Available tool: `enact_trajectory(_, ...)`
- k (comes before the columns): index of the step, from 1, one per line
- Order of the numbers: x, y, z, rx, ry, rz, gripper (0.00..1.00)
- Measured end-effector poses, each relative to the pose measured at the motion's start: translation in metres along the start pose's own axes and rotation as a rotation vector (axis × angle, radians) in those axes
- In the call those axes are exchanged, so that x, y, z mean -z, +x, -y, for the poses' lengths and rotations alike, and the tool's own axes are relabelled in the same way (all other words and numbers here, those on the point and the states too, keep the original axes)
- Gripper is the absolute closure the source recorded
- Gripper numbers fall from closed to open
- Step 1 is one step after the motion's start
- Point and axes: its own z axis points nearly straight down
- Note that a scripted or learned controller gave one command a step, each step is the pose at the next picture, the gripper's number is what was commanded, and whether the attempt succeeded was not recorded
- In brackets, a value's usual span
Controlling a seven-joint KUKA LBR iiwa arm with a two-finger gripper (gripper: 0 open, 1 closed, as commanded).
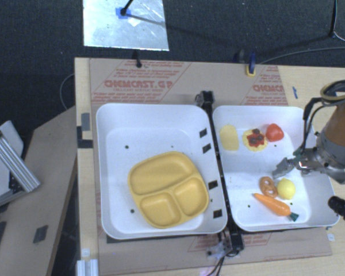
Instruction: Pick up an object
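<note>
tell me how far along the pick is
Done: the gripper has reached into the right bin, just above the lemon and pretzel. In hand: nothing visibly held. Left: closing on one item and lifting it.

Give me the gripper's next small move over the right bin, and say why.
Probably a short drop toward the lemon: the gripper sits just above it in the right bin, nothing shows between its fingers, and the pretzel and carrot crowd close beside.
</note>
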Motion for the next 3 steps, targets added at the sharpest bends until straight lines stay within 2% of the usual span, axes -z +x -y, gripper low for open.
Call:
enact_trajectory(1,-0.053,0.003,-0.011,0.000,-0.002,-0.001,0.00)
enact_trajectory(2,-0.062,0.003,-0.012,0.000,-0.003,0.001,0.00)
enact_trajectory(3,-0.050,0.003,-0.013,0.000,-0.005,0.000,1.00)
